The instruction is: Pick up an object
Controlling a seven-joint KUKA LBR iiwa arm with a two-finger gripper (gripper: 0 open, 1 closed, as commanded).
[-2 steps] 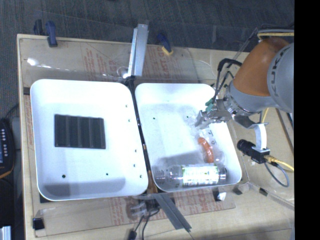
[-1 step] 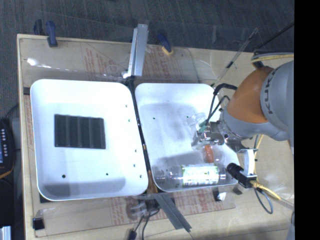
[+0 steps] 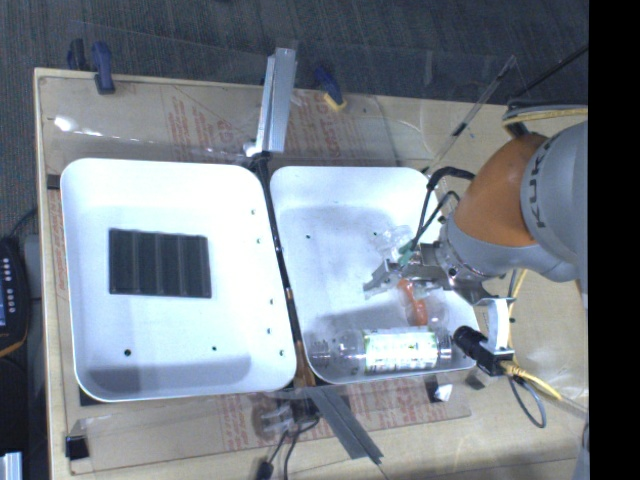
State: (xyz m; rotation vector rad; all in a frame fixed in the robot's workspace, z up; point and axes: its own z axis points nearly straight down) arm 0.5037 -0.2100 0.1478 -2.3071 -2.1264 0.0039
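My gripper [image 3: 392, 268] hangs low over the right part of the right bin [image 3: 325, 218], with the grey arm and its orange band reaching in from the right. A small orange object [image 3: 416, 304] lies just below and to the right of the gripper, partly covered by the wrist. A clear plastic bottle with a green and white label [image 3: 390, 351] lies on its side along the bin's front wall. Whether anything sits inside the gripper is hidden by glare and the wrist.
A flat black ribbed block [image 3: 160, 263] rests in the left bin [image 3: 160, 353]. A metal bar [image 3: 275, 98] stands at the back between the bins. Blue clamps [image 3: 100, 63] hold the board's far edge. Cables trail near the front right corner [image 3: 525, 383].
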